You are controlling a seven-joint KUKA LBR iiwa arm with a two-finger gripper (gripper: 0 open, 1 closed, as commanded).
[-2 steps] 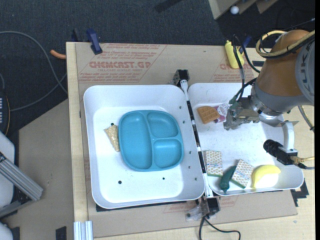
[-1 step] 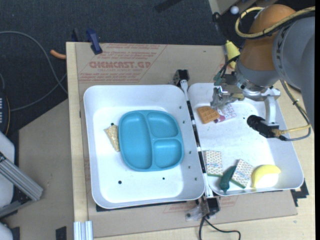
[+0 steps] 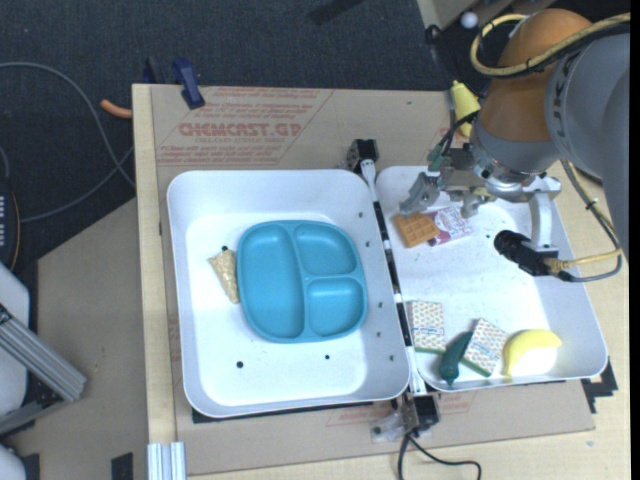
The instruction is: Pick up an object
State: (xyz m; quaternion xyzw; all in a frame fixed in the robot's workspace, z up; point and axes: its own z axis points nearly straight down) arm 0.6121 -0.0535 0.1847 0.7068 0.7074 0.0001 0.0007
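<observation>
Hovering at the 12 o'clock end of the right bin (image 3: 585, 343), the gripper (image 3: 440, 190) sits low over a brown packet (image 3: 416, 230) and a pink-printed wrapper (image 3: 452, 222). The packet's long axis runs roughly 9 to 3 o'clock, lying flat just at 6 o'clock of the fingers (image 3: 418, 196). Whether they are spread or closed cannot be made out. Nothing is visibly clamped between them.

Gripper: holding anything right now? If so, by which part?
Cannot tell. The gripper hangs over the brown packet and pink wrapper in the right bin, but no object shows between its fingers.
</observation>
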